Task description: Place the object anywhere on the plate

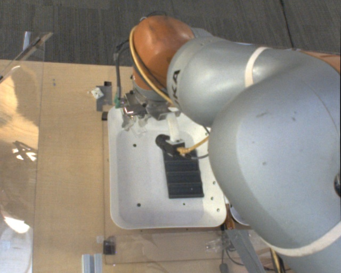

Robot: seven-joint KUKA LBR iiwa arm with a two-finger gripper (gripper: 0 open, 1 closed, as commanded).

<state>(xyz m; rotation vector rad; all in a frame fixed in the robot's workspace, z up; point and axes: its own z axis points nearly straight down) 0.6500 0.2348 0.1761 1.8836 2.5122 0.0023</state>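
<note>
So, my claw (133, 121) is sitting over the top-left corner of the white bin (125, 181), right by the rim. How far open it is I honestly can't tell from this angle; it's just a pale, shiny blur against the white floor. I can't make out anything in it either.

Next out is the object, or what I take to be it: one dark ribbed slab (184, 177), flat on the bin floor. It's in the right half of the bin, down and to the right of the claw and clearly apart from it. Its long side runs roughly top to bottom in the view, slightly tilted. It's the only loose thing in there. The rest of the floor is bare white with a few tiny dark dots.

The bin rests on a light wooden bench (69, 176). There's one black bracket (104, 101) just off the bin's top-left corner, beside the claw. One small dark block (109, 246) stands on the bench below the bin's bottom-left corner. One clear panel (16, 160) covers the left side of the bench and catches some glare.

My grey arm (266, 133) covers most of the right side, with the orange band (154, 40) right above the claw. Dark carpet (80, 16) runs along the top.
</note>
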